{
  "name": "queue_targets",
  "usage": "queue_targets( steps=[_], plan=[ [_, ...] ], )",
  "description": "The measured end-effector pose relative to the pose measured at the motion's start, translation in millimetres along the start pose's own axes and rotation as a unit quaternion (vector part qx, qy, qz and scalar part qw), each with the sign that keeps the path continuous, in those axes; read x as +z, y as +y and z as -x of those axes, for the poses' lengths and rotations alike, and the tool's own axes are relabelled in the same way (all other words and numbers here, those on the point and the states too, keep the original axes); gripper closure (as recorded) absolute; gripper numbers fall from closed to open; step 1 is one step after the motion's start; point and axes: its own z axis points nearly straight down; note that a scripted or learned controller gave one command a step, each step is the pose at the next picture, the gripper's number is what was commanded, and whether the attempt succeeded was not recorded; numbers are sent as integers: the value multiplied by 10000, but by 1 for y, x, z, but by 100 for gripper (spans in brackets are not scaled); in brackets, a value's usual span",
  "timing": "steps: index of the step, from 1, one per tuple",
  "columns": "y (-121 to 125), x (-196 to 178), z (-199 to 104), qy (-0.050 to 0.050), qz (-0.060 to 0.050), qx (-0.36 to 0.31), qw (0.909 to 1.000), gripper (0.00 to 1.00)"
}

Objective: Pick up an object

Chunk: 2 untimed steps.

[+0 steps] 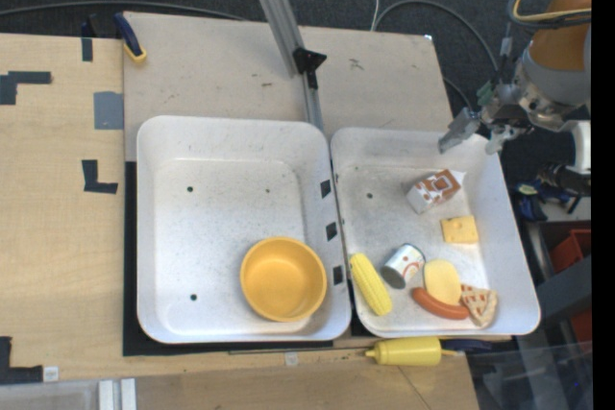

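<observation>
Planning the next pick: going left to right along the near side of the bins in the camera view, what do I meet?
Yellow bowl → corn cob → small can → pizza slice. The sausage and the pale yellow piece overlap between can and pizza, so I leave them out.

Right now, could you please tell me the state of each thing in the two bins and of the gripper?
Gripper: above the right bin's far edge, holding nothing.
Yellow bowl: upright, left bin.
Small carton: tipped over, right bin.
Cheese square: lying flat.
Can: on its side.
Corn cob: lying flat.
Sausage: lying flat.
Mustard bottle: on its side, outside the bins.
</observation>
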Motion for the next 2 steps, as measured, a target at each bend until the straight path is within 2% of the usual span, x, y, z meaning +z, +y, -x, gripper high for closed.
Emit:
queue_targets(
  steps=[1, 2],
  plan=[
    [0, 0, 0, -3, 0, 1, 10000, 0],
    [-3, 65, -1, 7, -33, 4, 10000, 0]
  ],
)
